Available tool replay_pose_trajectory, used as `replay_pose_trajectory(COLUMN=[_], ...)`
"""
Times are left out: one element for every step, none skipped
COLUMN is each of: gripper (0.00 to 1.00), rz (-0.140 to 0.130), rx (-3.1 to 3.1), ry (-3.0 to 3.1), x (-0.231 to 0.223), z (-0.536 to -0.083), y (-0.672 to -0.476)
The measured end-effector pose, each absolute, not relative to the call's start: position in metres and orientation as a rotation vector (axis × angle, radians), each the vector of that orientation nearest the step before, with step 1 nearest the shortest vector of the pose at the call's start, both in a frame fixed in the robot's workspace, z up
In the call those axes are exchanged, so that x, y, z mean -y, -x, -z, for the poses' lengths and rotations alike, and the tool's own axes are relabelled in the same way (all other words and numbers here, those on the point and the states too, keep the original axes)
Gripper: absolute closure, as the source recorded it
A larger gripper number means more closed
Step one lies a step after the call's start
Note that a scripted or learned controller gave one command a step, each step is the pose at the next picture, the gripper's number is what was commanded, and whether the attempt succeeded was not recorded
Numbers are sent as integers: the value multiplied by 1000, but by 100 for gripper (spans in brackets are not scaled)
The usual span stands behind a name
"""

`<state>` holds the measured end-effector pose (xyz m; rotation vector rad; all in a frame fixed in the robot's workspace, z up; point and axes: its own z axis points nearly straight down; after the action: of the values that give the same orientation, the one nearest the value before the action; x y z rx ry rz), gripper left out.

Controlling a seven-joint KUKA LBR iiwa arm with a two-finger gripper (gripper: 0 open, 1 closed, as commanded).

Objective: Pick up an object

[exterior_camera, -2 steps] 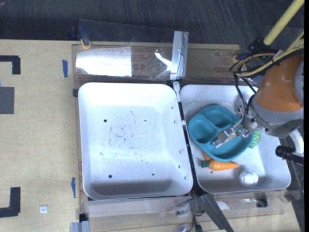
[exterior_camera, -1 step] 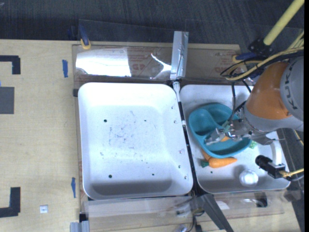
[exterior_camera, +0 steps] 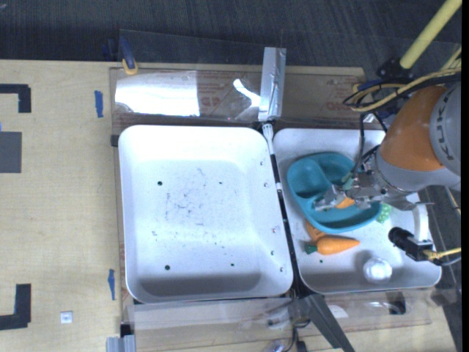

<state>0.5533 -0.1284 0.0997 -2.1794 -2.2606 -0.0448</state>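
One tool (exterior_camera: 338, 193) sits over the blue dish (exterior_camera: 316, 179); writing unreadable.

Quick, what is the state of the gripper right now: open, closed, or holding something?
Gripper: cannot be told. It is down in the right bin, over the blue dish.

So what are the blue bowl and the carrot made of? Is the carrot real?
The blue bowl looks like smooth molded plastic: one even teal color, soft rounded walls and a divider inside. The carrot is probably a plastic toy, not real: its orange skin is flat, even and unmarked, with a neat green tip. Both lie in the right bin, which seems to be white plastic with a dull sheen.
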Motion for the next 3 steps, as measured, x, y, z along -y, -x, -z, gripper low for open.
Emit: replay_pose_trajectory(gripper=[0, 0, 0], rz=[28, -18, 9], rx=[2798, 2460, 2037], ry=[1499, 1897, 2333], x=[146, 158, 163], z=[-101, -95, -98], y=[-559, -593, -594])
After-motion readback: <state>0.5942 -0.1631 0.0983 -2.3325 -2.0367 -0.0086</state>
